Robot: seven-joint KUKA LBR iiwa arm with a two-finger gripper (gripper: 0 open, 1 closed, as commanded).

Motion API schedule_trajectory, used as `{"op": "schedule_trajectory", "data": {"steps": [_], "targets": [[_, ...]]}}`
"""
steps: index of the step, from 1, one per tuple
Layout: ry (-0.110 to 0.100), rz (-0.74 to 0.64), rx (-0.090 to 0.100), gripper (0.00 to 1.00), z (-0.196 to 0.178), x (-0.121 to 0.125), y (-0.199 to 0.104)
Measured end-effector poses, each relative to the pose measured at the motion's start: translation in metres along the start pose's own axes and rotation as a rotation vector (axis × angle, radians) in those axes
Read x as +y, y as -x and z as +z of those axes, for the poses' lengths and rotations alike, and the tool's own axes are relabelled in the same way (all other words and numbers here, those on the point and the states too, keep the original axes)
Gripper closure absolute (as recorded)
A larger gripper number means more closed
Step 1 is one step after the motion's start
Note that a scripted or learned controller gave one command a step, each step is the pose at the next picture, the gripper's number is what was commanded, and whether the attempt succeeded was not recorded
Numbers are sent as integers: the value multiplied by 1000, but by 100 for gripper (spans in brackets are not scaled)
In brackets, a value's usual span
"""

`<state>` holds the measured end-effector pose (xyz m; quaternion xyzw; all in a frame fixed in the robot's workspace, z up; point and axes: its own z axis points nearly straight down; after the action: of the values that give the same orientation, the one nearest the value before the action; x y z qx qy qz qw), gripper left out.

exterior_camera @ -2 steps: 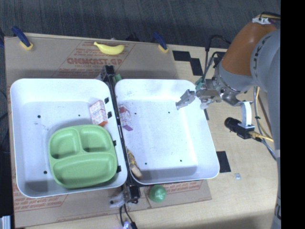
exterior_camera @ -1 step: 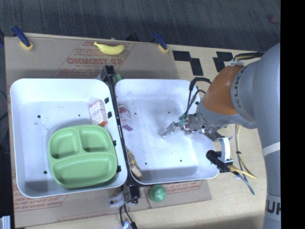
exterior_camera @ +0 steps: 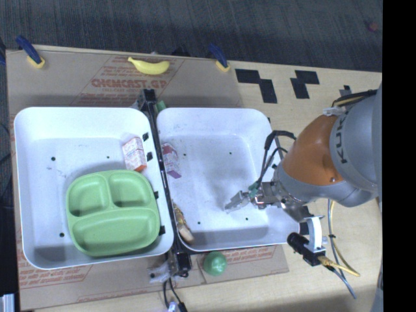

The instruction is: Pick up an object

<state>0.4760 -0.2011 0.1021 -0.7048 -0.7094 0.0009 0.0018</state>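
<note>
The jaws [exterior_camera: 235, 201] sit low inside the right bin [exterior_camera: 214, 119], near its front right part, and I cannot tell from this angle whether they are apart or together, or whether anything sits between them. The white bin floor just around them looks bare. Behind the jaws, to their right, the grey arm [exterior_camera: 361, 151] with its orange band [exterior_camera: 312, 156] leans in over the bin's right rim, with black cables looping above the wrist.

Farther left of the jaws, against the right bin's left wall, lies a small pinkish packet [exterior_camera: 170, 161]. Down in that bin's front left corner rests a small tan object [exterior_camera: 182, 229]; I cannot tell what it is.

Across the divider, well left of the jaws, the left bin [exterior_camera: 39, 174] holds a green divided tray [exterior_camera: 114, 212] lying flat, taking up much of its front half. Just beyond the tray's far right corner sits a small white and orange carton [exterior_camera: 133, 153].

Outside the bins, on the bench [exterior_camera: 338, 93], a green ball [exterior_camera: 214, 262] rests just past the right bin's front rim, below and left of the jaws. A yellow banana [exterior_camera: 149, 64] lies on the cardboard beyond the bins' far side, well away from the jaws.
</note>
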Motion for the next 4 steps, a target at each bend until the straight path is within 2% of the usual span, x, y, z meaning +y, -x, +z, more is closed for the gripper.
{"op": "schedule_trajectory", "data": {"steps": [1, 2, 3, 4], "targets": [[2, 0, -1, 0, 10, 70, -1], [0, -4, -2, 100, 0, 70, -1], [4, 3, -1, 100, -78, 15, -6], [3, 3, -1, 0, -77, 14, -6]]}}
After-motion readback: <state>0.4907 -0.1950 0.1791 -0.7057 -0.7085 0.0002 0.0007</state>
